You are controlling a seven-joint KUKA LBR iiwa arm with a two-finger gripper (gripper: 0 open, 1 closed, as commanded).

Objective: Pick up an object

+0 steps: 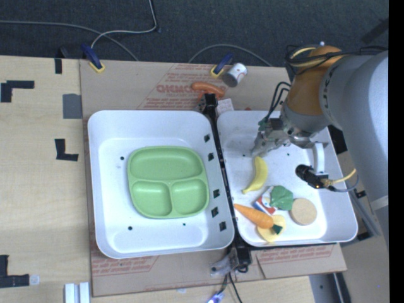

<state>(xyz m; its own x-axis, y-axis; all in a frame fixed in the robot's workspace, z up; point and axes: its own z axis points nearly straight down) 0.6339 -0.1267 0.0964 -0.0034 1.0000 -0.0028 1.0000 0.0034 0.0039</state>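
Operator: Logging the gripper (pixel 264 142) over the upper middle of the right bin (pixel 344 232), hanging from the grey arm (pixel 366 106) that comes in from the right. Its tip sits just above the top end of the banana (pixel 256 174).

Colleague: Open or closed?

Operator: I cannot tell. The tip is small and dark against the wrist hardware, and nothing I can see sits in it, so I record no grasp.

Colleague: Where does the target lie?

Operator: I judge the banana the likeliest pick. It lies in the right bin directly below the gripper in the view, toward the near edge, very near or perhaps touching at its top. Its long axis runs roughly up and down in the view, curving toward lower left at the bottom end. The other items, a carrot (pixel 254 214), a green piece (pixel 281 197) and a tan disc (pixel 303 211), cluster farther down, toward the near right corner.

Colleague: And the left bin?

Operator: The left bin (pixel 104 137) holds a green divided plate (pixel 168 180) (well apart from the gripper, not relevant here).

Colleague: So the coming move?

Operator: My judgement: a short shift toward the near edge to centre on the banana's middle, closing across its narrow width rather than along its length.
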